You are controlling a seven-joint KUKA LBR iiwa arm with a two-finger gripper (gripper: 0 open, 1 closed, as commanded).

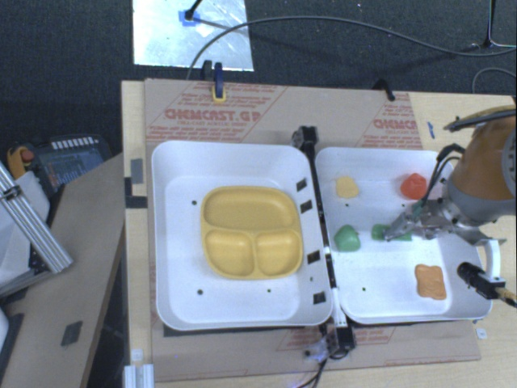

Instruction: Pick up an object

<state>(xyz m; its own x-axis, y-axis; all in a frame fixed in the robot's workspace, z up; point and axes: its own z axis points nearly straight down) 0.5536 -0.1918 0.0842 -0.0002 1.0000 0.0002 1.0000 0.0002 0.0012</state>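
Where bin rim (pixel 323 217) crowds, claw (pixel 393 233).

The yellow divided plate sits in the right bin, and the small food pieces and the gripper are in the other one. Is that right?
Not quite. The camera view shows the yellow divided plate in the left bin. The small food pieces, such as the red piece and green piece, and the gripper are in the right bin.

Beyond my two bins, the brown board (pixel 279 111) under them carries red print. On the far left I read "CHEMCAST GP". On the far right the same red lettering repeats, only "CHEMC" legible to me.
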